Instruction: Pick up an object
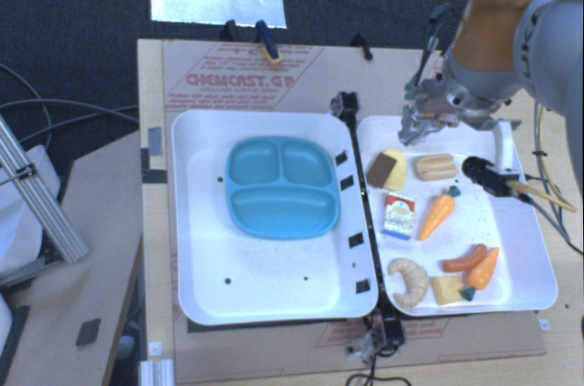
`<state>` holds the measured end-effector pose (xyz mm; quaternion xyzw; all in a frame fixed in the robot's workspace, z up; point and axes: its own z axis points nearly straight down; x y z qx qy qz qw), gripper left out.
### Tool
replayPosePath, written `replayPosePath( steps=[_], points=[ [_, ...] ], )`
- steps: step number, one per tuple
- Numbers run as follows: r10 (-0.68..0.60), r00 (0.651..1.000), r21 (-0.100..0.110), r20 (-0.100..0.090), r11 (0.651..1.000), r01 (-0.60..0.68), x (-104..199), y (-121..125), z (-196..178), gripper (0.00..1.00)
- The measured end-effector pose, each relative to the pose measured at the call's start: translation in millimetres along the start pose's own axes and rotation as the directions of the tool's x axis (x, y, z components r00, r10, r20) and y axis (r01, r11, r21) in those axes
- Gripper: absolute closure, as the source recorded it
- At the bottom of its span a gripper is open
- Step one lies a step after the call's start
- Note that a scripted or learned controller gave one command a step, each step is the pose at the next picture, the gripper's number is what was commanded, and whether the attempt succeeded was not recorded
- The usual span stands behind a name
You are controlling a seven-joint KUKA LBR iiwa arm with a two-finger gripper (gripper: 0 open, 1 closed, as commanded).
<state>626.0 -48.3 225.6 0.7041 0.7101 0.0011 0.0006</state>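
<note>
One arm (511, 19) angles in from the right, gripper (415, 130) over the right bin's (520, 238) far left corner; grip unreadable.
Right bin holds cheese wedge (388, 168) just below gripper, bun (434, 166), carrot (438, 213), carton (399, 216), croissant (410, 279); left bin (210, 275) holds blue plate (281, 188).

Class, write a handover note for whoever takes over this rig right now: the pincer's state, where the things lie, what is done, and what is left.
Pincer: low over the far left corner of the right bin; nothing visibly held.
Things: in the right bin, the cheese wedge and bun lie just below the pincer. The carton and carrot are mid-bin, and the croissant is at the near edge. The left bin holds a blue plate.
Done: nothing lifted yet.
Left: grasp and lift one thing; the wedge or the bun look nearest.
</note>
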Motion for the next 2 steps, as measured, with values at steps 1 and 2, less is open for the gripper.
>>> replayPosePath(
  steps=[1,2],
  points=[
    [0.001,1.0,-0.001,0.001,1.0,-0.001,36.8,14.8,7.5,1.0],
    [0.003,1.0,0.001,0.001,1.0,-0.003,37.2,10.4,6.5,1.0]
  ],
)
